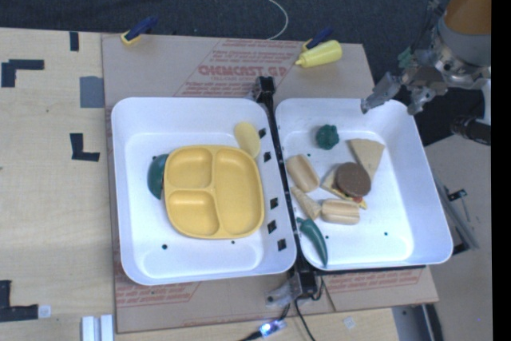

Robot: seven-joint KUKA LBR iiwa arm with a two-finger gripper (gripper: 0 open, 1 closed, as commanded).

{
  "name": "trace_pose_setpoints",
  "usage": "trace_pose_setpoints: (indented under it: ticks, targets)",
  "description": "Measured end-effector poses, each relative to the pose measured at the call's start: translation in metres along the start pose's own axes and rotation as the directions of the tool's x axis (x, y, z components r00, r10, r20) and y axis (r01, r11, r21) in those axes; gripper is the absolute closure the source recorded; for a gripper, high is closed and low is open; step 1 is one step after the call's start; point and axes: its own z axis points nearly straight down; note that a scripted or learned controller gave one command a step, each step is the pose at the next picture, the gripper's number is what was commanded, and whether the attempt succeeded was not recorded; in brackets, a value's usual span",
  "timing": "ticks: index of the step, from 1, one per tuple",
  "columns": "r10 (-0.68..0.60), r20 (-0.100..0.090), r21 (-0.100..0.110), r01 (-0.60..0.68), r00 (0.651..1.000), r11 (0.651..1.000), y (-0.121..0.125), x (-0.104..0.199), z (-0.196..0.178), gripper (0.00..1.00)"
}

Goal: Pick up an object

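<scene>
We see the desk [48, 172] carrying two white bins. The left bin [136, 251] holds a yellow divided plate [214, 192] with a dark green piece [156, 176] tucked at its left edge. The right bin [415, 204] holds the toy foods: a burger [351, 180], a tan wedge [367, 154], bread rolls [302, 172] and a small green lump [327, 136]. The gripper [391, 96] hangs above that bin's far right corner, its fingers apart and, as far as we can make out, gripping nothing.
</scene>
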Motion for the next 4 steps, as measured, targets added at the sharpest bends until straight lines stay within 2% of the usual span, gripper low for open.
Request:
trace_pose_setpoints:
  ticks: [1,2,4]
  targets:
    - [-0.003,0.002,-0.013,0.003,1.0,1.0,0.002,0.0,-0.008,0.0]
    - [-0.003,0.002,-0.008,0.003,1.0,1.0,-0.001,-0.001,0.036,0.0]
    - [-0.004,0.002,-0.008,0.004,1.0,1.0,0.002,0.011,0.161,0.0]
